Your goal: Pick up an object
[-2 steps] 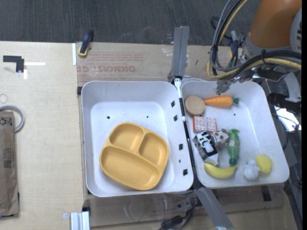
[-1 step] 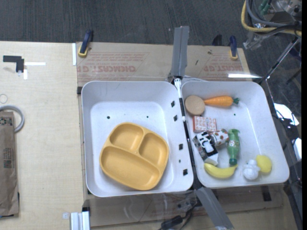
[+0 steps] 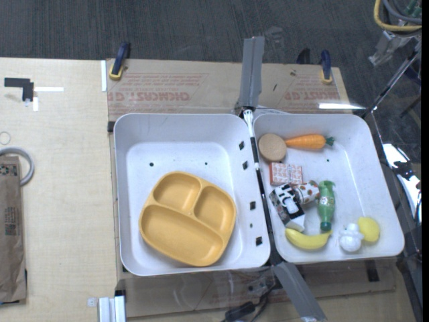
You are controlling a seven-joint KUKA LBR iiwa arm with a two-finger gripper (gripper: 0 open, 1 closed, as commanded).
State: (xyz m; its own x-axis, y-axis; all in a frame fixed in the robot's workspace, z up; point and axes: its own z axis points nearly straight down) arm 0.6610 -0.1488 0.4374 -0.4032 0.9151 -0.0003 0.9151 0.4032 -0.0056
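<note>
The toys crowd the lower middle of the right bin (image 3: 375, 146): reaching for the green bottle (image 3: 326, 205) risks nudging the banana (image 3: 307, 239); pincer state untellable.

Robotics lab, not a home. Two white bins (image 3: 127, 200) sit side by side on a plywood tabletop (image 3: 53, 113), over cardboard (image 3: 181, 89) held down by blue clamps (image 3: 120, 59). Toy food fills the right bin: plastic carrot (image 3: 307, 141), banana (image 3: 307, 239), lemon (image 3: 369, 229). A yellow divided plate (image 3: 188, 218) lies in the left one. Cables (image 3: 395, 5) and metal framing (image 3: 395, 45) at top right, dark carpet (image 3: 167, 12) behind.
</note>
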